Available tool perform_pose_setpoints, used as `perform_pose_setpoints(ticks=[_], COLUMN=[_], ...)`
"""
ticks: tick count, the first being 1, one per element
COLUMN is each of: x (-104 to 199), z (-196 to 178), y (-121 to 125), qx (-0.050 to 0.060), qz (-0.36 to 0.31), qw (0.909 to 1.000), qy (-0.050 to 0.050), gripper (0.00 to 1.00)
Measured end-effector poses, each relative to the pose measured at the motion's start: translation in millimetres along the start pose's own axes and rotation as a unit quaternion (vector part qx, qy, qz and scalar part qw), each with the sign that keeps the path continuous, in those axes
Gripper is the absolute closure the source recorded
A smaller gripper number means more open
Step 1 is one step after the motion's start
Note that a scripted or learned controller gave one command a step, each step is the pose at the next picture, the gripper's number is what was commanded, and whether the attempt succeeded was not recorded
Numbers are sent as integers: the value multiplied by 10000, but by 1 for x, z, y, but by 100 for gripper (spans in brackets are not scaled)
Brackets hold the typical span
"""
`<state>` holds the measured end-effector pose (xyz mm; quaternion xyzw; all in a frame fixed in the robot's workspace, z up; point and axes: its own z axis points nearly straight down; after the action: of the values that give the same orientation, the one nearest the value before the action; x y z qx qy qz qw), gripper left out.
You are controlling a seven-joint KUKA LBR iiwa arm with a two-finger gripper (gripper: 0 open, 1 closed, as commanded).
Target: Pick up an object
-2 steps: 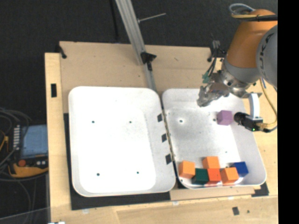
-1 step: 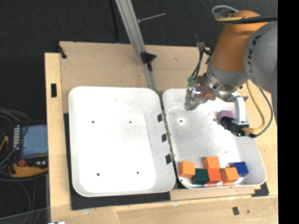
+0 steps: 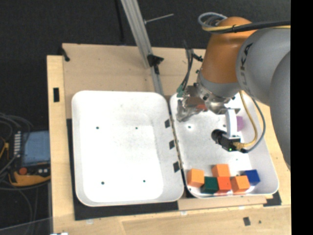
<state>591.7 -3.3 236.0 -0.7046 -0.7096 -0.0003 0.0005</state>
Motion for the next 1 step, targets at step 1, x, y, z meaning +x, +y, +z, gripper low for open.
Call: perform_pose_setpoints(ticks=[1], x=[48], z=[-10], y=[-6], qx=[-15], qz=[-6], qw=[10000], qy=[5], gripper=[100])
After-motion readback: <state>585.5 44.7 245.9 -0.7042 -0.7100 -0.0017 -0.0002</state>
